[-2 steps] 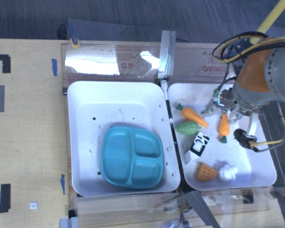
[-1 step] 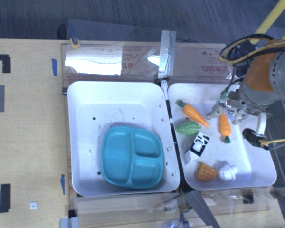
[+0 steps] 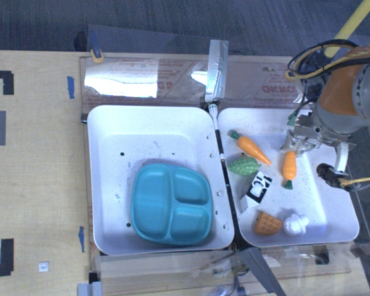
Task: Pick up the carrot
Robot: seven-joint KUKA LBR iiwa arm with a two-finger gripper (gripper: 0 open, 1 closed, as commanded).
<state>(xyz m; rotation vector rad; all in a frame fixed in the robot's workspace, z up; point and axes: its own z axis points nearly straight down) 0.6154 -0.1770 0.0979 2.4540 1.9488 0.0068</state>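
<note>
Nearest the front edge, right bin (image 3: 339, 227) holding a waffle cone (image 3: 267, 223) and white piece (image 3: 296, 225), then two carrots, one (image 3: 251, 147) by the divider, one (image 3: 289, 166) directly below the tool (image 3: 303, 142), finger state indeterminable; left bin (image 3: 105, 165) holds one blue tray (image 3: 171, 205); wooden tabletop (image 3: 34, 165), grey carpet.

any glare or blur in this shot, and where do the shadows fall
Camera view: strong glare on the clear plastic sheet behind the bins; soft bluish shadow along the near inner wall of the left bin and beside the blue tray; the carrots and look fairly sharp, while the gripper area is cluttered and hard to read.
</note>
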